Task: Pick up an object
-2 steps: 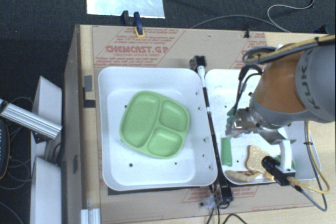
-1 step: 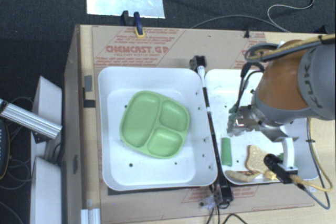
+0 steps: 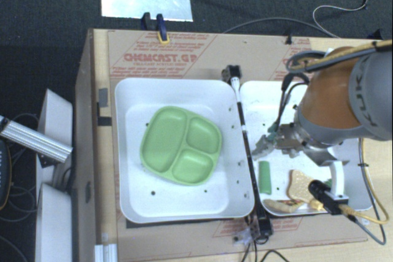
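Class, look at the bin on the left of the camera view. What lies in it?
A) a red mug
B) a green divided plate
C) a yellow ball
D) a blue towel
B: a green divided plate with three compartments lies flat in the left bin.

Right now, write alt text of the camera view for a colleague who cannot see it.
The grey arm's gripper hangs over the right white bin, close to a small green bar; a tan bread-like slice and a pale yellowish piece lie near that bin's front edge. The left white bin holds a light green three-compartment plate.
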Robot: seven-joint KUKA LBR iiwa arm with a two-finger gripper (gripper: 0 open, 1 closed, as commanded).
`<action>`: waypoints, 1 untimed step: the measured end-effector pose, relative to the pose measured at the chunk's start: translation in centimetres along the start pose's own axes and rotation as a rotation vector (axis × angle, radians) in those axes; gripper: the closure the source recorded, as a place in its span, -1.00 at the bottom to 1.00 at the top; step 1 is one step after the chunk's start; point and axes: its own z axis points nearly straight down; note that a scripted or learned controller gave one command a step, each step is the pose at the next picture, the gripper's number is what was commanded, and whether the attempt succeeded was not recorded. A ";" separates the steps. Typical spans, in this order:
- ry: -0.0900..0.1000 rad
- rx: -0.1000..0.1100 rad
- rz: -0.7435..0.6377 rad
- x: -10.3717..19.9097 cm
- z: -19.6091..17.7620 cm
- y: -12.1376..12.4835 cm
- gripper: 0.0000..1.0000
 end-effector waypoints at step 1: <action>-0.002 0.007 0.006 -6.4 6.3 -0.4 -1.00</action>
